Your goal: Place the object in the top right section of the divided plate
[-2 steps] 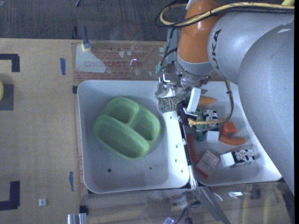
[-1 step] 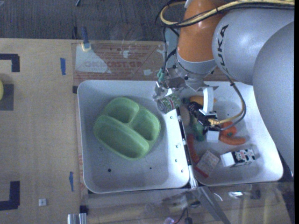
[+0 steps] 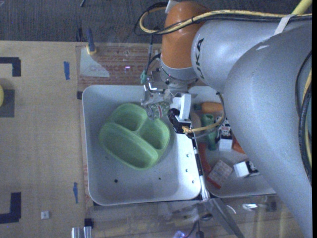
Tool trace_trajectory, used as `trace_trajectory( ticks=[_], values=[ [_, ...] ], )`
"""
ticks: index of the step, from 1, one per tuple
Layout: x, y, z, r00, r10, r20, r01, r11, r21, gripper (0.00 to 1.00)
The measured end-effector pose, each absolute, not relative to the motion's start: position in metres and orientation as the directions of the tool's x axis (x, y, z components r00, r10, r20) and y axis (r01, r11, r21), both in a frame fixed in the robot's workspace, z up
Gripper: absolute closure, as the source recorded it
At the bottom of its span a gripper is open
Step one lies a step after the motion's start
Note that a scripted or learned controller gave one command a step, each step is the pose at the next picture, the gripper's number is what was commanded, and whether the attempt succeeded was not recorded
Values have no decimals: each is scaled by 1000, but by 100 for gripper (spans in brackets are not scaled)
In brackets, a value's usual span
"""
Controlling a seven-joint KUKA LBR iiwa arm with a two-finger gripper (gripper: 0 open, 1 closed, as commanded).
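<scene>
This is a robotics lab, set up for machine trials. A grey industrial arm with an orange band and loose yellow cabling reaches over a plywood bench. On that bench, blue tape strips and black corner marks lie left of the two white bins. Beyond the bench's far edge runs dark carpet with tripod legs on it.

Divided plate looked like matt green plastic, smooth. Left bin was white plastic with a slight sheen. Arm had a glossy grey shell and shiny orange band. Worktop looked like matt, pale wood.
</scene>
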State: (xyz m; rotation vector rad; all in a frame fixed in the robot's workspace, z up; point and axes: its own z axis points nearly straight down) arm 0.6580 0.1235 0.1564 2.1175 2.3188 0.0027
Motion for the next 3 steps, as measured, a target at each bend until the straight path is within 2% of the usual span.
trace_trajectory(
  ticks=[1, 2, 3],
  values=[
    [591, 93, 237, -267, 964, 1, 964, 267, -1, 100],
    [646, 88, 247, -400, 917, -2, 917, 400, 4, 100],
    [583, 81, 227, -434, 901, 0, 901, 434, 0, 100]
  ],
)
